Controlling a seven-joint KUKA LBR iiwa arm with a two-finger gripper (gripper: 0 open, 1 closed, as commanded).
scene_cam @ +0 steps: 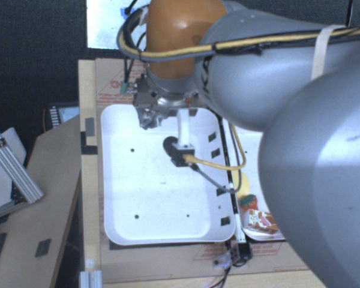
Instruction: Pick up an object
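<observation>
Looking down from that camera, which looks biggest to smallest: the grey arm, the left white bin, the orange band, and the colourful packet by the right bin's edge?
1. Grey arm, though it's nearest the camera, which inflates it.
2. Left white bin.
3. Orange band, also raised toward the camera.
4. Colourful packet, partly hidden by the arm.

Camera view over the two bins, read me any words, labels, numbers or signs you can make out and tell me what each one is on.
Nothing can be read for certain.
Red print on the cardboard sheet under the bins: too blurred to read.
Red print on the cardboard's front edge: too blurred to read.
Colourful packet in the right bin: printing too small to read.
Left bin: no text, only dark dots.
</observation>
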